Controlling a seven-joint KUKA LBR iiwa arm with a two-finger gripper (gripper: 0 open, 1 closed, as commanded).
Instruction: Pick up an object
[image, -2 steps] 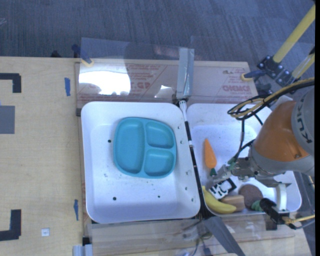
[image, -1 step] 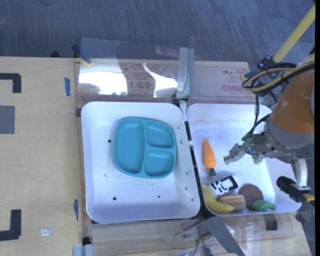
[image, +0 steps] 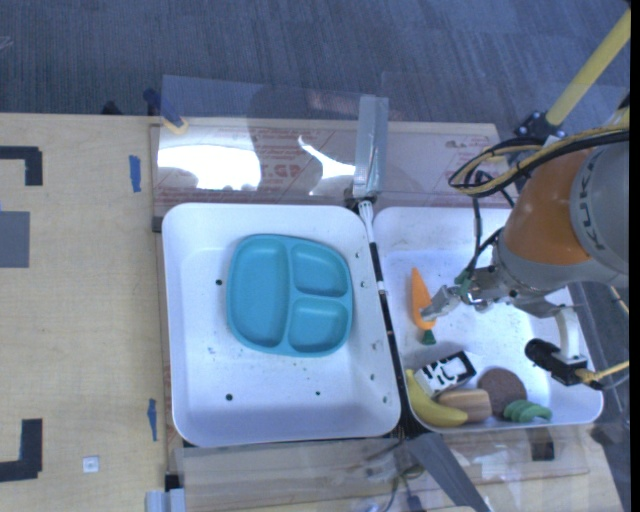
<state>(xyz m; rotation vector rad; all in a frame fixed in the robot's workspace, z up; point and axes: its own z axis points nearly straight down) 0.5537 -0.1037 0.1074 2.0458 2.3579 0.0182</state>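
Where the tabletop (image: 70, 300) comes nearest the camera, the front rim of the right bin (image: 590, 405) carries a row of small items: a yellow banana (image: 430, 405) at the left, a tan bread-like piece (image: 465, 402) touching it, a brown round piece (image: 500, 384) just behind that, and a green leafy item (image: 525, 410) at the right. A black-and-white card (image: 447, 370) lies just behind the banana.

Further back in the same bin, an orange carrot (image: 420, 296) lies lengthwise near the bin's left wall, with a small dark green piece (image: 428, 338) at its near end. The pincer (image: 447, 300) sits just beside the carrot, to its right; whether its tips are parted or closed cannot be told, and nothing is seen between them. The grey arm with its orange band (image: 545, 215) enters from the right.

The left bin (image: 190, 300) holds a blue divided plate (image: 290, 295), three compartments, lying flat near the bin's middle. Beyond both bins stands a clear panel (image: 260, 140) with a grey post (image: 370, 145).
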